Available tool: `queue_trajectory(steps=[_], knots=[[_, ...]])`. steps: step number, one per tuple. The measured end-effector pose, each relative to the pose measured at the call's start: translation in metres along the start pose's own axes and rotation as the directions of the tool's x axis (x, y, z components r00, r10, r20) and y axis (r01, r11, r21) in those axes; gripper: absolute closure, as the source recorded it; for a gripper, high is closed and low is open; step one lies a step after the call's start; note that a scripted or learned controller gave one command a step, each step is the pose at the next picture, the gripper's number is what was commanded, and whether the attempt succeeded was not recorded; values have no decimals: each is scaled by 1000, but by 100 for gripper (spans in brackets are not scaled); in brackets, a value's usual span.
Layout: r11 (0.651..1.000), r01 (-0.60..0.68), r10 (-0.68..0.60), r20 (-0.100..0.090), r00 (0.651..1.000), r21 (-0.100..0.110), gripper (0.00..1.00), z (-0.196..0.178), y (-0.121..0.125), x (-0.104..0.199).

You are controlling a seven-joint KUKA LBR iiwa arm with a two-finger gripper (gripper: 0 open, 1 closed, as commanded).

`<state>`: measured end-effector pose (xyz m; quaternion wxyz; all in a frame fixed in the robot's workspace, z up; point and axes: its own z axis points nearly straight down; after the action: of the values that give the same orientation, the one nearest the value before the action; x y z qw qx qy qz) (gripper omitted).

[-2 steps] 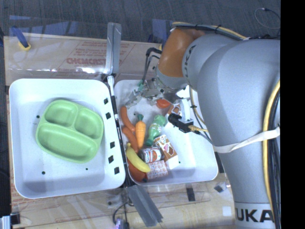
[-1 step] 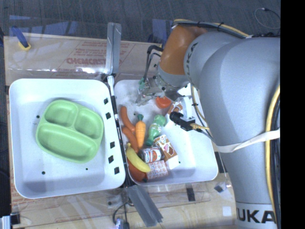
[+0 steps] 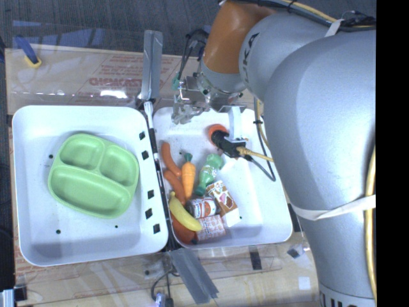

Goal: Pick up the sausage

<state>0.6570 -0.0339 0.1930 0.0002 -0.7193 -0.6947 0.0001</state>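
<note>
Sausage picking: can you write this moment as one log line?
gripper: above right bin's far end | sausage: lying in bin | green tray: left bin

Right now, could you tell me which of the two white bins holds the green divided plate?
The left bin holds the green divided plate; the right bin, under the gripper, is packed with toy food instead.

Sausage, reddish-orange, long and slim, lying flat in the right bin along its left wall, running from upper left to lower right, touching the carrot on its right, above the banana
</note>
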Motion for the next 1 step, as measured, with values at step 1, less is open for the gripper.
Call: queue_trajectory(steps=[1], knots=[[999,-50,50,0,999,1,100,1,-1,12]])
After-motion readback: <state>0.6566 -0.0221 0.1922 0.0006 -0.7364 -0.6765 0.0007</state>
